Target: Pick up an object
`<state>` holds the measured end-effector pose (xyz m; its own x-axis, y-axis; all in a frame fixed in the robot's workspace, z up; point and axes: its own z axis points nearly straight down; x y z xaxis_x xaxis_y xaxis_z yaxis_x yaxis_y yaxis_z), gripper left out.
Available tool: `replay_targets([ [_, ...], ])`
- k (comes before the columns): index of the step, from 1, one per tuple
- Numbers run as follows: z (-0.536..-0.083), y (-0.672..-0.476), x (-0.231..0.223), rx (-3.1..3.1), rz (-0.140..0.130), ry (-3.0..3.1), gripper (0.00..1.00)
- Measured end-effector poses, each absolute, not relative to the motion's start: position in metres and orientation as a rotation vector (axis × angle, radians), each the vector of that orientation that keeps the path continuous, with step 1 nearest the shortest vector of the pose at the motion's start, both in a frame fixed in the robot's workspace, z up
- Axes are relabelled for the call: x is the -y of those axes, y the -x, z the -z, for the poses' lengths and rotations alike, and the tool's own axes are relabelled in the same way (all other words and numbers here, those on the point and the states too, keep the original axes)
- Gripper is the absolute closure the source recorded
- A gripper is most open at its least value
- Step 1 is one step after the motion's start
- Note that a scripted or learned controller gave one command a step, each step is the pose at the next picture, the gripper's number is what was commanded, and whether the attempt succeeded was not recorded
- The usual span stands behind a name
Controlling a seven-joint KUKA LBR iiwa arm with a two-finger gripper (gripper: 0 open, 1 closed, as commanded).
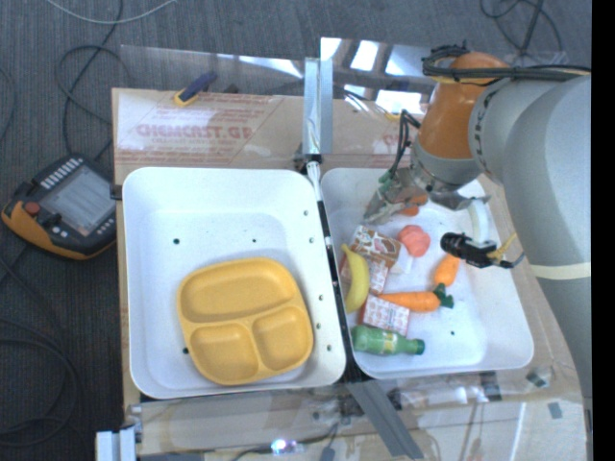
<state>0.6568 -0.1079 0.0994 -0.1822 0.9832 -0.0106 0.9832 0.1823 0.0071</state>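
Your tool (396, 200) sits low at the right bin's (500, 353) far corner — I can't tell its state — so drop squarely over one item — not the clutter's edge

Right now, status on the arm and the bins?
Gripper low at right bin's far end. Carrots, banana, bottle lying loose. Yellow tray in left bin.

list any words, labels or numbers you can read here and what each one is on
Red print on the cardboard sheet behind the bins: large letters, too faint and washed out to read.
Small food packets in the right bin: printing too small to read.
Handheld pendant on the floor: screen and keys unreadable.
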Motion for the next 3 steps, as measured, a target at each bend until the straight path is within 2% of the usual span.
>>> replay_targets([
  [1, -0.0976, -0.655, 0.1078, -2.41, 0.008, -2.006, 0.0],
  [2, -0.1058, -0.6556, 0.107, -2.41, 0.006, -2.004, 1.0],
  [3, -0.1053, -0.655, 0.107, -2.412, 0.008, -2.006, 0.0],
])
